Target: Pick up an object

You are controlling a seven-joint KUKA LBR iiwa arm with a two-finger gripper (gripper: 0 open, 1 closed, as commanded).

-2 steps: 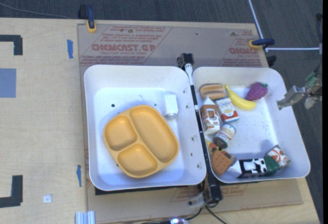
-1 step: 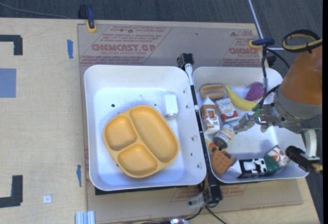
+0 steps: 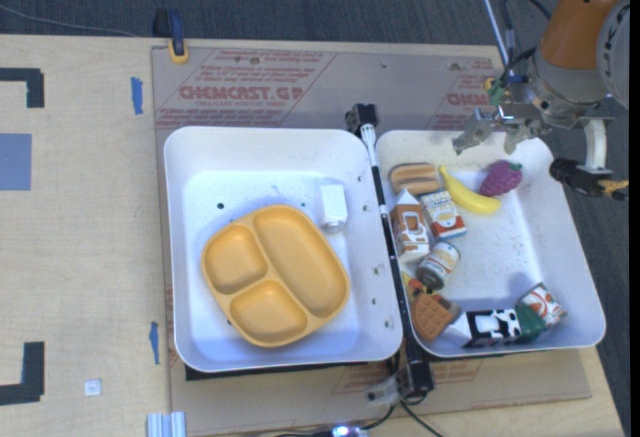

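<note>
The tool point(image 3: 497, 128) hangs open and empty above the toy grapes point(image 3: 502, 177), which look light, bumpy, rigid; grasp across the cluster's middle.

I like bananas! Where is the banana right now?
The banana lies in the right bin, near its far end, between the hot dog and the purple grapes.

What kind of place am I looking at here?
Probably a robotics lab test bench: a robot arm with a claw hangs over a white bin of toy food, like a banana, beside a yellow divided tray.
</note>
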